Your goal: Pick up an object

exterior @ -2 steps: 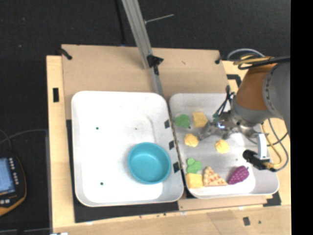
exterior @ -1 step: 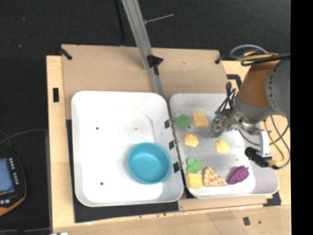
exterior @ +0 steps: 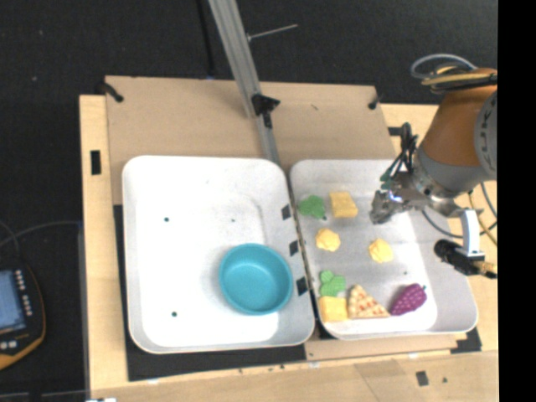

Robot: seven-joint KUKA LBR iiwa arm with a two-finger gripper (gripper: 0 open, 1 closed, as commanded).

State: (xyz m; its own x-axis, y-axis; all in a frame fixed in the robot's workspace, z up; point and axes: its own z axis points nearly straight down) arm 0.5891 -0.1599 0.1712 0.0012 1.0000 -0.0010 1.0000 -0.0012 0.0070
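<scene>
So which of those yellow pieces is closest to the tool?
The squarish yellow block at the right bin's top, beside the green piece, just left of the tool. The other yellow pieces lie lower.

Small toy foods [exterior: 328, 240] (yellow, green, purple) scattered in the right bin [exterior: 444, 321].

Glossy blue plastic bowl [exterior: 252, 278]; smooth white plastic bins [exterior: 167, 191].
</scene>
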